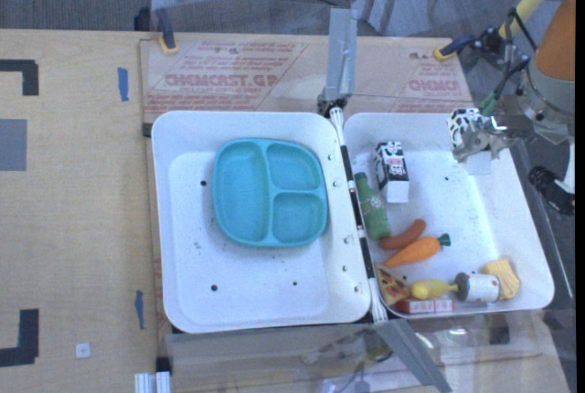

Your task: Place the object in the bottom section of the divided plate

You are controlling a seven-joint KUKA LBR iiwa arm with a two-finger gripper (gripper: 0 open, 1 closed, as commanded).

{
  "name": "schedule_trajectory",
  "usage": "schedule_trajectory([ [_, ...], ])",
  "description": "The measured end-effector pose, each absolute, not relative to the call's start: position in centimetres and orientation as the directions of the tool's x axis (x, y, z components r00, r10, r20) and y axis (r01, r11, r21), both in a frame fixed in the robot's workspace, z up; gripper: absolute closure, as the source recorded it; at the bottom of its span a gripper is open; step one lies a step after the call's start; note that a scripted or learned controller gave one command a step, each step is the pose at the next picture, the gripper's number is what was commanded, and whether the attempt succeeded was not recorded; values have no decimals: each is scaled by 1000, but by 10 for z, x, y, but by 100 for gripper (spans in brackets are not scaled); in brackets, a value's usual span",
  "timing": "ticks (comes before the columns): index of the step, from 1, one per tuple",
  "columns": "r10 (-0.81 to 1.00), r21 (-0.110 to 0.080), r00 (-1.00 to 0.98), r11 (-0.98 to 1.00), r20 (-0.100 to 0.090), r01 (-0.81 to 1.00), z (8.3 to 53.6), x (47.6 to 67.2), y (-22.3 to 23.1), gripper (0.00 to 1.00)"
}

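Two "CHEMCAST" sheets (222,79), teal divided plate (271,193)

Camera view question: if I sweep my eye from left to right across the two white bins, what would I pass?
Teal divided plate → green bottle → black-and-white milk carton → orange carrot → gripper with a spotted object → yellow piece.
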State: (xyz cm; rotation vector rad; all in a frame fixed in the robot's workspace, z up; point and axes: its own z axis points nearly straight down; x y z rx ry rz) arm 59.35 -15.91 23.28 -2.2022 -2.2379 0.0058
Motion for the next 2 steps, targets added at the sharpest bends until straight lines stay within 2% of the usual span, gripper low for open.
schedule_trajectory([
  [1, 996, -6, -89, 89, 1, 996, 186, 542, -100, 100],
  [2, 973, -7, -233, 233, 2, 972, 181, 496, -39, 100],
])
